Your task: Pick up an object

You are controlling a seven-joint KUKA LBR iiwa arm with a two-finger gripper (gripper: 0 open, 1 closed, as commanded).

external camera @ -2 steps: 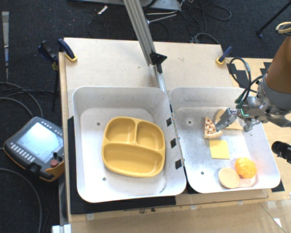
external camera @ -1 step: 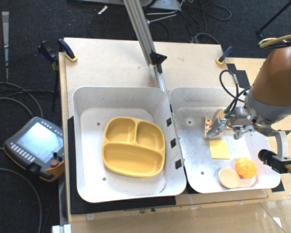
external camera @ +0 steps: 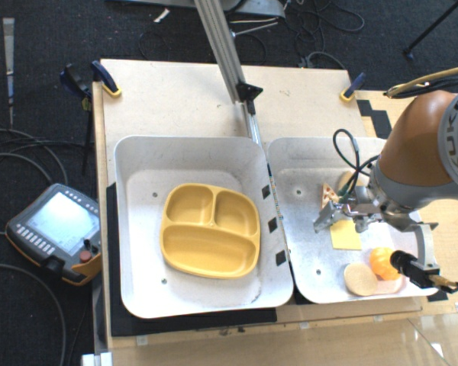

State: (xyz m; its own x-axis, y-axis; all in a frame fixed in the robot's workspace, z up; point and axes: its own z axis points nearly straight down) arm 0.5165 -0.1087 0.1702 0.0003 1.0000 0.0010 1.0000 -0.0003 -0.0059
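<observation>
Currently the gripper hangs at the yellow card's ten o'clock for pickup; finger state indeterminable.

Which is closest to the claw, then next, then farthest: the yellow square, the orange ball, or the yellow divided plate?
1. Yellow square: right beside the claw, in the right bin.
2. Orange ball: farther toward the right bin's front edge.
3. Yellow divided plate: over in the left bin.
</observation>
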